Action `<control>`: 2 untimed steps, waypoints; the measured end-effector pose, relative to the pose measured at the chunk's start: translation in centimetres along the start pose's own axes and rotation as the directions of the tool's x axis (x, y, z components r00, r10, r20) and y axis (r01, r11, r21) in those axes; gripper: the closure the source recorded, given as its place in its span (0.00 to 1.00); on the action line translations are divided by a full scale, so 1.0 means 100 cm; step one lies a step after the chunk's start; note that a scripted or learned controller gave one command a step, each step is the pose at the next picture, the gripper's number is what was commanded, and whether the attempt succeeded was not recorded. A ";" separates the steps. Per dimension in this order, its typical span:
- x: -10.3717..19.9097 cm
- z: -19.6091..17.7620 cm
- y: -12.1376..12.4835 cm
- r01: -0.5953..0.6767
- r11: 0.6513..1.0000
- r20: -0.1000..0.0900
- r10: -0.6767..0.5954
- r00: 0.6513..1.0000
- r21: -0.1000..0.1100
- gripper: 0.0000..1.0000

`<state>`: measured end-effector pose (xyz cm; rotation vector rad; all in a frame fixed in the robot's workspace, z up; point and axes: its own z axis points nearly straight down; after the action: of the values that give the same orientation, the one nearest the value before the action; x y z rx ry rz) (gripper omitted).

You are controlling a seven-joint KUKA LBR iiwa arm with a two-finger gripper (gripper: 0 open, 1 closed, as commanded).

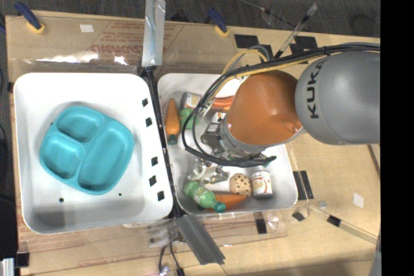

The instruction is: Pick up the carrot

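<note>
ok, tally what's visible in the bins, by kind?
Carrots: 2, one by the divider, one at the near wall
Green bottles: 1
Cookies: 1
Small cans: 1
Teal divided trays: 1
Total: 6; the arm hides more items behind it.

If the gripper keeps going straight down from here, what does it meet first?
Probably the bin floor or the cookie near it; the gripper is mostly hidden under the arm, so depth is unclear.

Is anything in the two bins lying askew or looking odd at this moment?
Nothing looks spilled or broken. The right bin is crowded: a carrot leans along its left wall, and a bottle, cookie and small can are jumbled near its front.
</note>
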<state>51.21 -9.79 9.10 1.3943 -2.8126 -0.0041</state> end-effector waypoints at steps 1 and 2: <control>-0.036 -0.002 -0.049 0.205 0.979 0.002 -0.205 0.979 0.004 1.00; -0.022 -0.016 -0.043 -0.021 1.000 0.001 0.021 1.000 0.002 1.00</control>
<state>56.01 -10.63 10.64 1.3660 -2.8281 -0.0022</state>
